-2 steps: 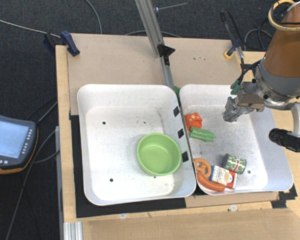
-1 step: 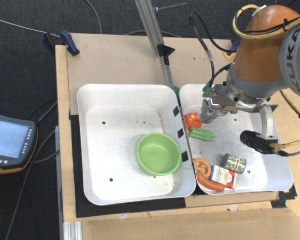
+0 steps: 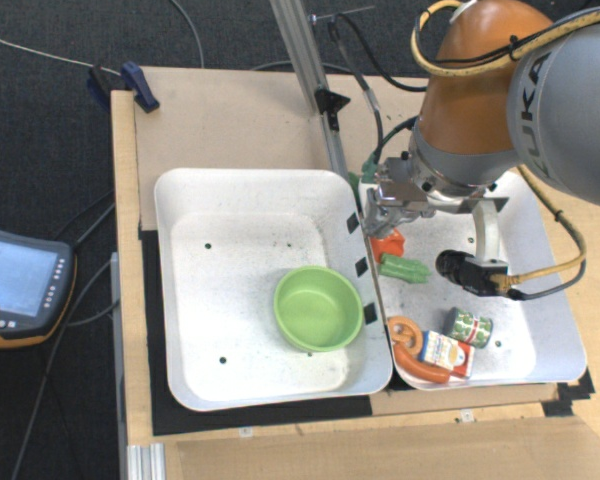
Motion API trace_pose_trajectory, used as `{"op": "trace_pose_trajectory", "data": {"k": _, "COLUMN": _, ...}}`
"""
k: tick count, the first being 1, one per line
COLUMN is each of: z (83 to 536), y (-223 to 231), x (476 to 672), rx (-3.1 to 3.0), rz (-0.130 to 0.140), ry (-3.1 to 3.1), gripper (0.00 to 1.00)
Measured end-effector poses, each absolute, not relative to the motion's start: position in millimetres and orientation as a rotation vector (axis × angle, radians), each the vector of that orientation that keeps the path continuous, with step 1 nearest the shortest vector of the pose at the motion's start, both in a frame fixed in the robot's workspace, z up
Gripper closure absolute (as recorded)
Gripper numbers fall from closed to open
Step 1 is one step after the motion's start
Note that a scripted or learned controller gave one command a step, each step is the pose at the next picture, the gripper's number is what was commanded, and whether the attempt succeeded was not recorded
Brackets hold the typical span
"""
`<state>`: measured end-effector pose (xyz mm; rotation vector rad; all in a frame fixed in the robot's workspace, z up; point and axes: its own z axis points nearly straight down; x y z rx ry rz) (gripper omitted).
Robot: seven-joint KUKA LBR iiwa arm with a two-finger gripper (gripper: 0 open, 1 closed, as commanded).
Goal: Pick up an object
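Observation:
My gripper [image 3: 383, 218] hangs over the left part of the right bin [image 3: 550, 313], close to the wall between the bins. Directly below it lies a small orange object [image 3: 388, 245], and a green elongated piece [image 3: 404, 270] rests beside that. The arm's bulk hides the gripper's tips and whether they touch the orange object. Toward the bin's front lie a small green-labelled can [image 3: 471, 327], a white and red carton [image 3: 444, 351] and an orange curved piece [image 3: 408, 340].
A green bowl [image 3: 318, 308] sits in the left bin [image 3: 210, 258], near its right wall. A metal post [image 3: 305, 53] rises behind the bins. A handheld pendant [image 3: 20, 283] lies off the bench at far left.

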<state>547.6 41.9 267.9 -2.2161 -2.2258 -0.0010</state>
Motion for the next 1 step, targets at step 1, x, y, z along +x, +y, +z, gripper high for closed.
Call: {"op": "trace_pose_trajectory", "data": {"k": 1, "z": 239.8, "y": 90.3, "x": 555.1, "rx": -2.215, "rz": 0.002, "ry": -2.225, "gripper": 1.00}}
